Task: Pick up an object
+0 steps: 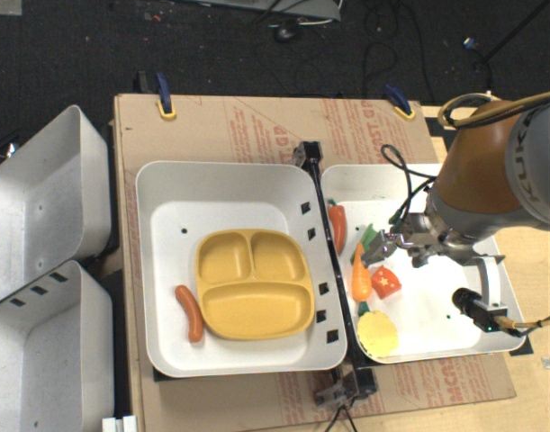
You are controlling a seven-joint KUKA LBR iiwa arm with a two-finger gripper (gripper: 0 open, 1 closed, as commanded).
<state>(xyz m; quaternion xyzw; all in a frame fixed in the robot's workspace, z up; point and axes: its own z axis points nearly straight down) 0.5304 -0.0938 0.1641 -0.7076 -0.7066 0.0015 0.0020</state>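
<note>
In the right bin point(429, 324) lie a red pepper point(336, 226), an orange carrot point(359, 275), a red strawberry-like piece point(386, 283), a pale yellow round piece point(377, 333) and a small green piece point(369, 237). My gripper point(388, 245) hangs low over the bin's left part, just above the red piece and right beside the green one. Nothing can be made out in its grasp. The arm's grey and orange wrist point(477, 174) hides the bin's upper right area.
The left bin point(150, 196) holds a yellow divided plate point(255, 283) and a sausage point(190, 312) beside it. A black divider point(327, 241) separates the bins. A black fitting point(473, 306) on a cable sits over the right bin's lower right. Grey containers stand far left.
</note>
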